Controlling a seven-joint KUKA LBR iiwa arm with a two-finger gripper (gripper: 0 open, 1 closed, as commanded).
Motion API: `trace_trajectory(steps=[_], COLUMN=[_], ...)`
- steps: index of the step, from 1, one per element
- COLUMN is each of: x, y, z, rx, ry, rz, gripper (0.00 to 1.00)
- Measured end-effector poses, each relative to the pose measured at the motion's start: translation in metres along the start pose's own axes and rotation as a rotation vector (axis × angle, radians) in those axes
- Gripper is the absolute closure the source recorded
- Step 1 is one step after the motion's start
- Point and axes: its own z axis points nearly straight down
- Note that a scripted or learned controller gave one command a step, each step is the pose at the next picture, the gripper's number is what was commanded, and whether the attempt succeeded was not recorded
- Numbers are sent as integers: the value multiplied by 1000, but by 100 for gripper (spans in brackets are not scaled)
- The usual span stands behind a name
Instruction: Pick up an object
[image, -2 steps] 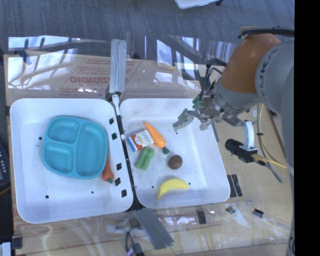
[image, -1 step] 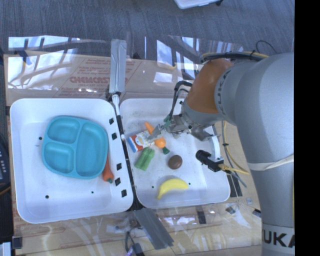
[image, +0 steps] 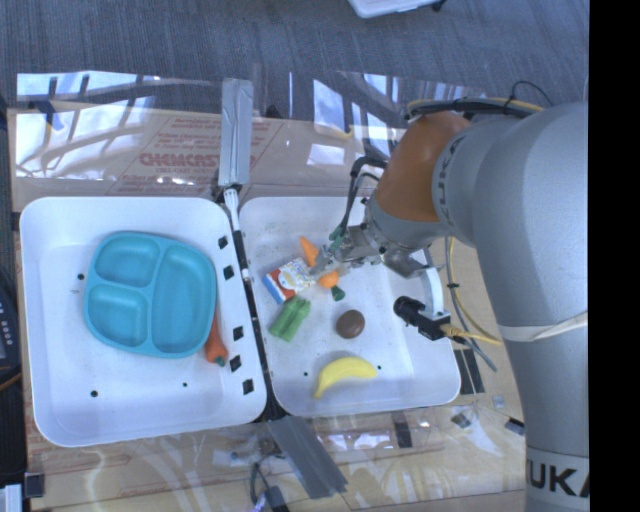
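While fingers (image: 340, 250) hang mid-bin, state unclear, banana (image: 346, 375) near front rim, blue tray (image: 150, 292) fills left bin (image: 60, 400).

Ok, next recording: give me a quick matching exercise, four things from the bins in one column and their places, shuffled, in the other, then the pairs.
Things:
1. blue divided plate
2. banana
3. green bottle
4. brown ball

Places:
A. right bin, nearest its front edge
B. right bin, just left of the brown ball
C. left bin, a carrot at its lower right rim
D. right bin, between the green bottle and the arm's black fitting

Pairs: 1-C, 2-A, 3-B, 4-D
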Motion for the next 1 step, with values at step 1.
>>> trace_trajectory(steps=[1], x=[-3], y=[30], z=[-155], rx=[5], ry=[-2], rz=[69], gripper=[100])
